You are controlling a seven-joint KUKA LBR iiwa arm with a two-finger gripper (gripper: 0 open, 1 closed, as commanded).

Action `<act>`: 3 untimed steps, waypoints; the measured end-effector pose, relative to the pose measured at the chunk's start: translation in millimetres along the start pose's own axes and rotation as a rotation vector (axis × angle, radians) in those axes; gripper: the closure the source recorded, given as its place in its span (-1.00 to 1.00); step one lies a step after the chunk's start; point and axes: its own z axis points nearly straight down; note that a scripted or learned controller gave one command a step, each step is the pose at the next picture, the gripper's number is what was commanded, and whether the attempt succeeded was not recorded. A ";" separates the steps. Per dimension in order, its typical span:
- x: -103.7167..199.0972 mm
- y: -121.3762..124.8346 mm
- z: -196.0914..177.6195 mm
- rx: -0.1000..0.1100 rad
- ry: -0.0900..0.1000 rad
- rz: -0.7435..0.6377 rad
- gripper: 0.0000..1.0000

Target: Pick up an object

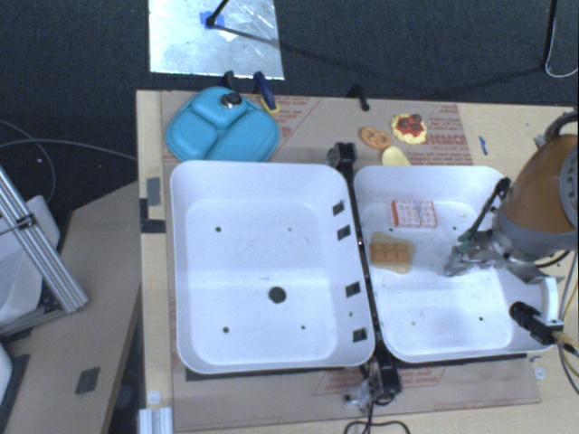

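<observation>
Two items in right white bin (488, 337): tan waffle-like block (392, 254), red-patterned card (413, 213); pincer (455, 265) right of block, grip state unclear.

Blue tray (223, 127) behind left bin; foil sheet (215, 23) on floor beyond bench edge.
</observation>
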 end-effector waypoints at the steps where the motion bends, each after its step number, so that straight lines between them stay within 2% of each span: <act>1: 36.6 -47.9 -1.8 -0.010 -0.002 0.006 1.00; 2: 46.7 -49.9 -45.7 0.004 0.006 0.002 1.00; 3: 21.3 -50.8 -1.6 0.007 0.010 0.005 1.00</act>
